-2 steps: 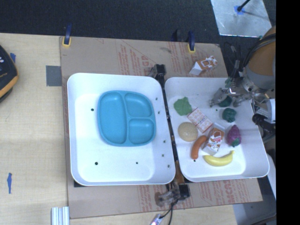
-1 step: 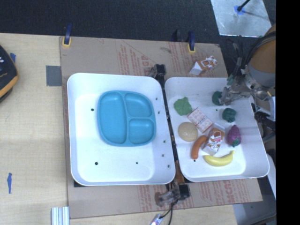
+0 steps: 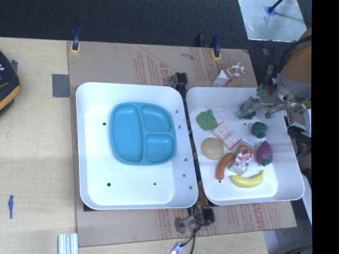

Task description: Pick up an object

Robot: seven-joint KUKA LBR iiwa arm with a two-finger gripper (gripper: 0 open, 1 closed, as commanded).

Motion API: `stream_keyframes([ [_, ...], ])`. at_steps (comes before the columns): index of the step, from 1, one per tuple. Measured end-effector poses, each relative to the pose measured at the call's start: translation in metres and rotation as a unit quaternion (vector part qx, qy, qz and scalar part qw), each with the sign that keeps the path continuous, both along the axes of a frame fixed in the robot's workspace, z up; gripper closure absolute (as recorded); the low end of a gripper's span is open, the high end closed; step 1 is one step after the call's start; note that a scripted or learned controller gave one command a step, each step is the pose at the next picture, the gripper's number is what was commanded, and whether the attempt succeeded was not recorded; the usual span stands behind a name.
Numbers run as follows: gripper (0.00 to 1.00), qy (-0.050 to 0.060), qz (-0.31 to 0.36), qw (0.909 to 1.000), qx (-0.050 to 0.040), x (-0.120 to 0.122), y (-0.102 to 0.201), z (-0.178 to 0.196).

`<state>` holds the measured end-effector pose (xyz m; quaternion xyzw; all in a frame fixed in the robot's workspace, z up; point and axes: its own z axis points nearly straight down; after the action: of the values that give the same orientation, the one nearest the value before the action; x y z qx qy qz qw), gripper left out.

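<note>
Approach stage is the step in hand, judged from the layout: nothing is lifted, and the pincer (image 3: pixel 259 106) hangs over the far right part of the right bin (image 3: pixel 288 192), near its far edge. Its dark fingers appear spread, with nothing between them; the exact opening is hard to read at this slant.

Contents of the right bin, 7 items, all resting on the floor of the bin:
- dark green round object (image 3: pixel 259 129), just beside the pincer on its near side, the closest candidate;
- light green leafy piece (image 3: pixel 206 119), toward the left wall;
- pink checked packet (image 3: pixel 226 134), mid-bin;
- beige round item (image 3: pixel 212 148), touching or nearly touching the packet;
- orange carrot-like piece (image 3: pixel 224 165), lying aslant;
- small red and white carton (image 3: pixel 242 159), tilted against the carrot-like piece;
- purple item (image 3: pixel 264 153) and yellow banana (image 3: pixel 247 180), toward the near right corner.

The left bin (image 3: pixel 87 142) holds a blue divided plate (image 3: pixel 143 133). A second small carton (image 3: pixel 231 73) lies outside the bins on the tabletop (image 3: pixel 32 157), by the far edge of the right bin.

Next move, as judged: shift slightly toward the near edge, centre over the dark green object, descend with fingers wide, then close. That object stands apart from its neighbours, so a clean grip looks feasible; its rounded form may slip.
</note>
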<state>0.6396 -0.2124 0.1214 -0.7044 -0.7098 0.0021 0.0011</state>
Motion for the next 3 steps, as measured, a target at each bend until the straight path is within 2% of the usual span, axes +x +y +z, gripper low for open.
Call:
stream_keyframes([
  [1,0.0,-0.001,-0.001,1.0,0.0002,0.017,0.001,-0.03],
  [2,1.0,-0.002,0.001,1.0,-0.0005,0.017,0.001,-0.019],
  [3,1.0,-0.003,-0.001,1.0,0.0003,0.017,0.029,0.01],
])
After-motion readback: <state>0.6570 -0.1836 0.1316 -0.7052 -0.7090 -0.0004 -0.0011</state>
